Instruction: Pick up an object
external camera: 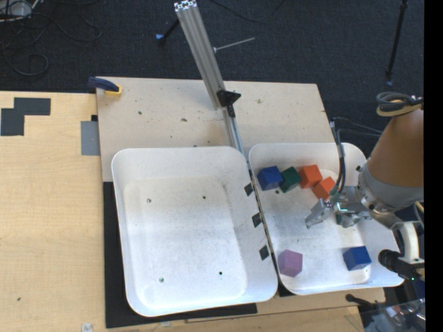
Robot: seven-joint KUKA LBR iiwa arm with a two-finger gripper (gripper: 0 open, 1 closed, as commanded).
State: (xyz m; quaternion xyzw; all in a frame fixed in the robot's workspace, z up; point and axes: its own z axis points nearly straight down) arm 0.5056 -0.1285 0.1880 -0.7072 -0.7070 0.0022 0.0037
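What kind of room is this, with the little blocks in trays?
Probably a robot lab. A robot arm reaches over two white bins on a bench; coloured blocks lie in the right one, and cables and stand legs sprawl across the dark carpet.

White bins, bright blocks

Two white bins (180, 178), faintly speckled with dark dots, sit on a pale desk (277, 109). The right one holds a blue cube (270, 178), a green block (290, 179), two orange blocks (309, 174), a purple block (290, 262) and another blue cube (357, 257).
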